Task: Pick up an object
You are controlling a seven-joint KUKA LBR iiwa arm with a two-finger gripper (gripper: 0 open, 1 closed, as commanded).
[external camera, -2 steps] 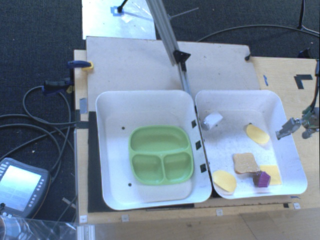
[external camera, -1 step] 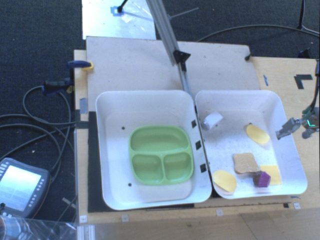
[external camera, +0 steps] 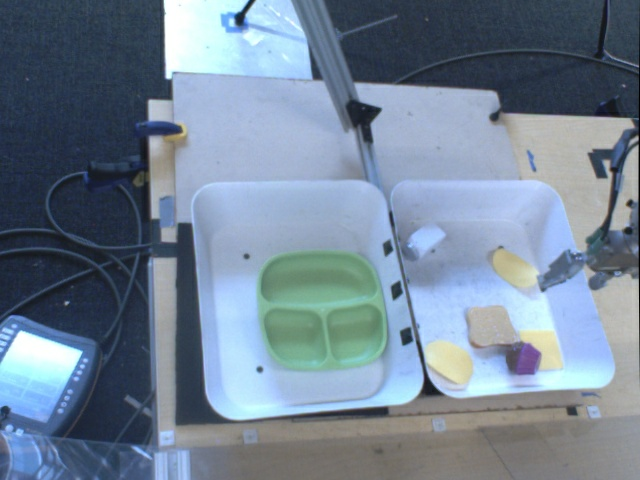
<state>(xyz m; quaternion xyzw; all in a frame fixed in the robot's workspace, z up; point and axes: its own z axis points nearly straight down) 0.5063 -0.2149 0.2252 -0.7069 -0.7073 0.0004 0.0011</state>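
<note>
Gripper (external camera: 548,279), its opening too blurred to judge and nothing visibly held, hangs over the right bin (external camera: 470,200) just right of the yellow oval piece (external camera: 514,267), a light, stiff, flattish thing best pinched across its narrow width, the arm reaching in low from the right edge.

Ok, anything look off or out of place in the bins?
One thing: the lower yellow disc lies on the right bin's near-left corner rim, tilted rather than flat on the floor. The green divided tray sits level.
</note>
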